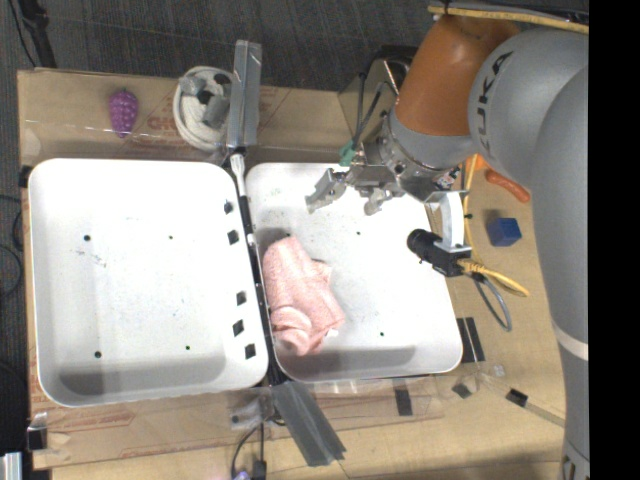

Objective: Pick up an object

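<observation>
Pink rolled cloth (pixel 298 296) is located in the right bin (pixel 420 353), against its left wall, long axis running near to far. The gripper (pixel 348 194) is held open, empty, beyond the cloth's far end.

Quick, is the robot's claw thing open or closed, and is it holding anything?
End effector: open, holding nothing, up over the right bin; the pink cloth lies apart from it.

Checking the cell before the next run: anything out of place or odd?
Pink cloth lies bunched against the divider side of the right bin. A purple grape bunch and blue block lie on the bench outside the bins. No visible damage.
</observation>
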You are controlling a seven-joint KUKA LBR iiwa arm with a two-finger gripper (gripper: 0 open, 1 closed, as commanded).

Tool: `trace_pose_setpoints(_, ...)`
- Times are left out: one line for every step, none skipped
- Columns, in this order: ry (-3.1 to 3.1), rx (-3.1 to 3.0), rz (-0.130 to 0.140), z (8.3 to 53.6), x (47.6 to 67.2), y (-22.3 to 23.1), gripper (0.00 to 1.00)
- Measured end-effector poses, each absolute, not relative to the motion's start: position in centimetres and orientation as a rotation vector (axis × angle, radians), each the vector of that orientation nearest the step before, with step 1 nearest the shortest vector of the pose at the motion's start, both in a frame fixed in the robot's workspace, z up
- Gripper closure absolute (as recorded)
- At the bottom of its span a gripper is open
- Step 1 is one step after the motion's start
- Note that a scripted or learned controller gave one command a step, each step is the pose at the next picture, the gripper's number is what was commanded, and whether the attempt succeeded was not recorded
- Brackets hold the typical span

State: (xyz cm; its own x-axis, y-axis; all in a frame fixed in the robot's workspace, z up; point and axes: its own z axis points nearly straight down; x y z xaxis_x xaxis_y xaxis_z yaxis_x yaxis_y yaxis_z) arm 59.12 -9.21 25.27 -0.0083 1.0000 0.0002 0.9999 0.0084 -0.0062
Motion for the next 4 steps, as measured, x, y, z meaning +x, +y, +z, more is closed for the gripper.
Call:
trace_pose_setpoints(-2.335,-2.095,0.006,15.9,57.1,-14.5,0.0)
trace_pose_setpoints(-2.424,-1.997,0.001,9.2,56.9,-12.7,0.0)
trace_pose_setpoints(-2.584,-1.784,0.001,9.2,54.2,-10.2,0.0)
trace_pose_setpoints(-2.448,-1.968,0.002,9.2,58.7,-10.3,0.0)
